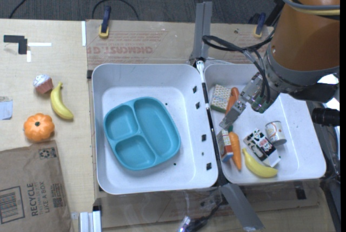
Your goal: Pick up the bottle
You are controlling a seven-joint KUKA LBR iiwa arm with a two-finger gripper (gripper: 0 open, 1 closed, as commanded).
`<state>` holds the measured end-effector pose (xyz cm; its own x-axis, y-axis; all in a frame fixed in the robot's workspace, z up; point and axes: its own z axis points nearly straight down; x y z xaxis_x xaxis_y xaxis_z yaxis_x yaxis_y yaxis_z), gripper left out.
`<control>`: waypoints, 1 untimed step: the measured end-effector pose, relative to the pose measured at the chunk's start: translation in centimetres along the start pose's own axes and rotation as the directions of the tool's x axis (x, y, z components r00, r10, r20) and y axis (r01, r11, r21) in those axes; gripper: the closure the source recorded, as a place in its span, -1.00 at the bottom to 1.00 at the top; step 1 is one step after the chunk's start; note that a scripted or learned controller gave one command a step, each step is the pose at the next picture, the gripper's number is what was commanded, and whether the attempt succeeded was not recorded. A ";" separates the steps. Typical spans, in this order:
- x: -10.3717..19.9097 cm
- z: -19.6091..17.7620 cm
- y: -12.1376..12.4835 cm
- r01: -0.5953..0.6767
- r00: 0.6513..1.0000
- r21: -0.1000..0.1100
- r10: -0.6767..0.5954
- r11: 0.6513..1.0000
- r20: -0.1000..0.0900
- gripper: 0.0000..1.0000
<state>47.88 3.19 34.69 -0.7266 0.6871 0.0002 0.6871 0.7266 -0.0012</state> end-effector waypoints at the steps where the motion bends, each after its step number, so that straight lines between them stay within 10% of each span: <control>1: 6.0 -9.5 6.3 -0.231 0.973 -0.001 0.231 0.973 0.001 -1.00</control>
